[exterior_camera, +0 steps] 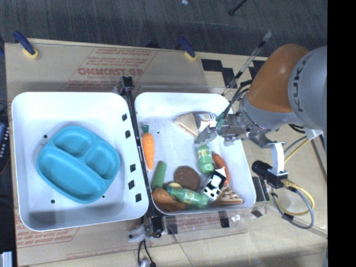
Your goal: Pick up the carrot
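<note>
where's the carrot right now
In the camera view, the carrot lies in the right bin, against its left wall, just above the green cucumber-like piece.

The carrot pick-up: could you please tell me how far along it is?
Nothing looks done: the carrot lies against the right bin's left wall. In hand: the claw hovers over the green bottle, well right of it. Left: reaching, gripping, lifting.

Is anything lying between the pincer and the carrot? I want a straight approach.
Nothing visible does. The carrot lies alone by the right bin's left wall; bare bin floor separates it from the pincer.
</note>
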{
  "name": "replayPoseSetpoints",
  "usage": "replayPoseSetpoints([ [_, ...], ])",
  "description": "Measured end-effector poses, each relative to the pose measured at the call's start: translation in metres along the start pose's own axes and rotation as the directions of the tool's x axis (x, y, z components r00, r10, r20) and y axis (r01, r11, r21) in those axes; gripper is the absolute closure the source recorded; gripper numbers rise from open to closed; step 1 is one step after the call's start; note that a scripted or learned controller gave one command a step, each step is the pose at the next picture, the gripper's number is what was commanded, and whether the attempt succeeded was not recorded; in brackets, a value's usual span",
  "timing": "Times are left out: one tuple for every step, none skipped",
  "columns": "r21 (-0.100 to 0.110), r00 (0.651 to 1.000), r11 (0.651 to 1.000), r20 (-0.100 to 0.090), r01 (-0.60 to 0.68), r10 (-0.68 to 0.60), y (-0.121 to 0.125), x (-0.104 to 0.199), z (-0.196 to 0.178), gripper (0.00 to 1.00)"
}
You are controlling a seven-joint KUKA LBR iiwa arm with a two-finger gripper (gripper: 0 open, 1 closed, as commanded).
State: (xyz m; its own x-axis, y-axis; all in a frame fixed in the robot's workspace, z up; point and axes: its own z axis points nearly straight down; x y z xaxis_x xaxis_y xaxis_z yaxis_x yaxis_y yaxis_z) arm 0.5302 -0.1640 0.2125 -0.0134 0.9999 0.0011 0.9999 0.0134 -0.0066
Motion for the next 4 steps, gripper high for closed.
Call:
replayPoseSetpoints([
  [0.012,1.0,1.0,-0.002,0.029,-0.029,0.032,0.051,0.114,0.0],
  [-0.007,0.971,0.971,0.006,-0.241,0.241,0.065,0.067,0.119,0.0],
  [-0.003,0.972,0.972,0.003,-0.234,0.234,0.065,0.069,0.109,1.0],
  [-0.002,0.972,0.972,0.003,-0.234,0.234,0.065,0.069,0.109,0.0],
])
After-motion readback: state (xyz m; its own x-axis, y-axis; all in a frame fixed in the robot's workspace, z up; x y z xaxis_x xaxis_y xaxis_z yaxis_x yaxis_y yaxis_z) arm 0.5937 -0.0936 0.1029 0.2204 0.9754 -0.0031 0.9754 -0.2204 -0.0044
